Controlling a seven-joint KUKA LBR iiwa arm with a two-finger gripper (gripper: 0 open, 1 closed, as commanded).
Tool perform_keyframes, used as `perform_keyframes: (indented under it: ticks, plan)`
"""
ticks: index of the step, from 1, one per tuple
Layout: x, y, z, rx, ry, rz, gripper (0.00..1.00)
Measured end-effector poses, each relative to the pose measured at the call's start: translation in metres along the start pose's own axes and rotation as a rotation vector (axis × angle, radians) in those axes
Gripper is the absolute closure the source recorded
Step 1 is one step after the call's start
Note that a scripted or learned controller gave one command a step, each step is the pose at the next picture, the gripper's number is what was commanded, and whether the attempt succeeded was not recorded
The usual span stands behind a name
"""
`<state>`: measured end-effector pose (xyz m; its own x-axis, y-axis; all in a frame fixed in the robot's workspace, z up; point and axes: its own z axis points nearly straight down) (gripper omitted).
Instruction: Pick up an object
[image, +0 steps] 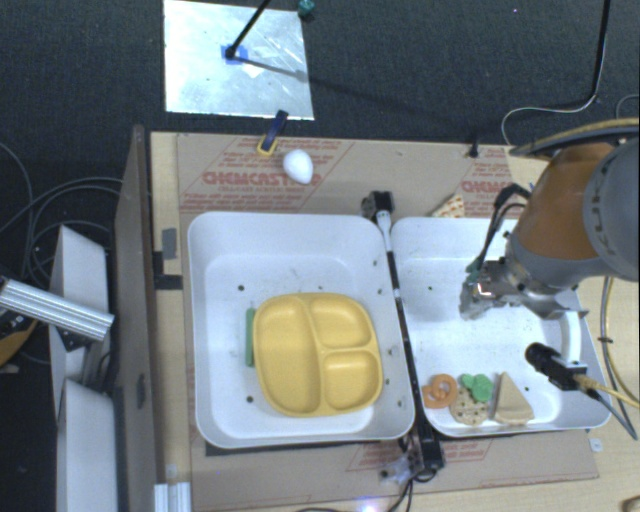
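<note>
Cardboard-topped bench (330, 165) bears two white bins (215, 300); dark carpet around.

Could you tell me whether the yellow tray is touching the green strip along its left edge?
Touching. In the camera view, the tray's left edge overlaps the green strip, with no white of the left bin showing between them.

On the counter (330, 165) two bins sit side by side: the left bin (215, 300) holds a divided tray (315, 352), the right bin (440, 250) holds food pieces (478, 395) along its near edge, under the tool (478, 292).
</note>
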<state>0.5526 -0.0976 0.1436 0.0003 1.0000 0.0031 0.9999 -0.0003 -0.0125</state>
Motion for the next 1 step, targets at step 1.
perform_keyframes:
  ticks: [1]
  plan:
    - [0.0966,-0.0492,-0.0412,-0.012,0.002,-0.013,1.00]
